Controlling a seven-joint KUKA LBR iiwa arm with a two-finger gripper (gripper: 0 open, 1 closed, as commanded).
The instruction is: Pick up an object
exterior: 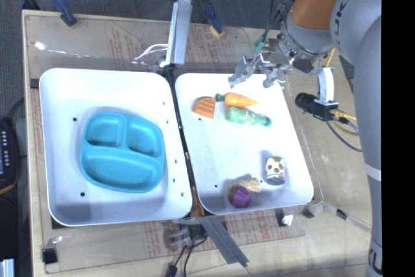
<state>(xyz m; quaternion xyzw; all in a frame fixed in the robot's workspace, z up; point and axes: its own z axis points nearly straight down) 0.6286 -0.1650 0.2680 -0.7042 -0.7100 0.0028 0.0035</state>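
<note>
Camera view: gripper (255,74) above right bin's (295,139) far rim, fingers spread, empty; carrot (238,100) just below.

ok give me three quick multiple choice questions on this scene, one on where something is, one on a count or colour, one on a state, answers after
1. Where does the blue divided tray lie?
A. in the left bin
B. in the right bin
C. on the bench outside both bins

2. How many compartments does the tray have?
A. one
B. three
C. six

3. How does the green bottle rest?
A. standing upright
B. lying on its side
C. held between the tool's fingers

Answers:
1. A, it sits on the floor of the left bin.
2. B, two small ones at the top and one long one below.
3. B, it lies flat in the right bin just below the carrot, apart from the tool.
</note>
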